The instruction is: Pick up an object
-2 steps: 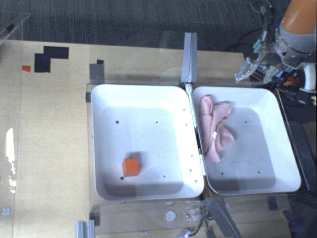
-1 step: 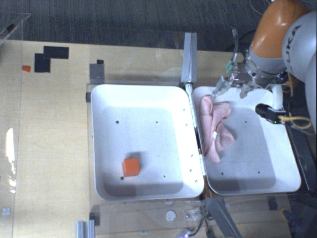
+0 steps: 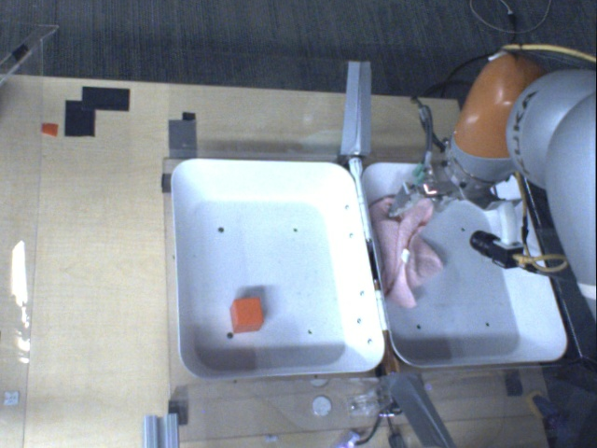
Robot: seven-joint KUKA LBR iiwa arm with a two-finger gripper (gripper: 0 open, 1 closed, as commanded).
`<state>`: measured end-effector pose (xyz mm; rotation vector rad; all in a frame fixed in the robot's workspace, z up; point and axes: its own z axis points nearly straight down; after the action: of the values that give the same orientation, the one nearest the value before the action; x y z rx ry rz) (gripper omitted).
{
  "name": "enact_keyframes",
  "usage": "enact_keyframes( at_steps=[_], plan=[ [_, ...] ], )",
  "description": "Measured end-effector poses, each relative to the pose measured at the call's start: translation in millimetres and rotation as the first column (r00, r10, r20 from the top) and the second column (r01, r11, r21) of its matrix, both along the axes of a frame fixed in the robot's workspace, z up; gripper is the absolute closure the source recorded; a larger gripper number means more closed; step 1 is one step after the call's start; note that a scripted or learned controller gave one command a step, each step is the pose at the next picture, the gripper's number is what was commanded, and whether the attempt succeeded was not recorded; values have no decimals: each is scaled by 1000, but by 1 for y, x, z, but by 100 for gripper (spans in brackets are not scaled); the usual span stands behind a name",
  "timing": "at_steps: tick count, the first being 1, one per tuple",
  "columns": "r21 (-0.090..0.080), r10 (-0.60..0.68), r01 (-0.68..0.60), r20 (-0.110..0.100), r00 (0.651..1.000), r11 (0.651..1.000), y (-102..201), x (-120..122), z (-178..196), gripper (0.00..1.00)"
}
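Now fingers (image 3: 417, 194) meet pink cloth (image 3: 407, 252) (right bin (image 3: 485, 339)).

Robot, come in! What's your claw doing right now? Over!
Gripper low in right bin, at pink cloth's top edge. Grip unconfirmed. Orange block alone in left bin. Nothing in the way.

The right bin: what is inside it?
In the right bin lies a crumpled pink cloth against its left wall, with the gripper at the cloth's top end. Whatever lies under the cloth and the arm is covered.
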<state>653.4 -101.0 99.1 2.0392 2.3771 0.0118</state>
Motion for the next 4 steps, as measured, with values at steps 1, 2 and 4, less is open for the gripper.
enact_keyframes(
  at_steps=[1, 2, 4],
  plan=[
    [0, 64, -64, 0, 998, 998, 33, -11, 89, 0],
    [-2, 192, -192, -1, 981, 981, -10, -5, -2, 0],
    [-8, 257, -257, 17, 966, 966, 14, -17, 8, 100]
  ],
)
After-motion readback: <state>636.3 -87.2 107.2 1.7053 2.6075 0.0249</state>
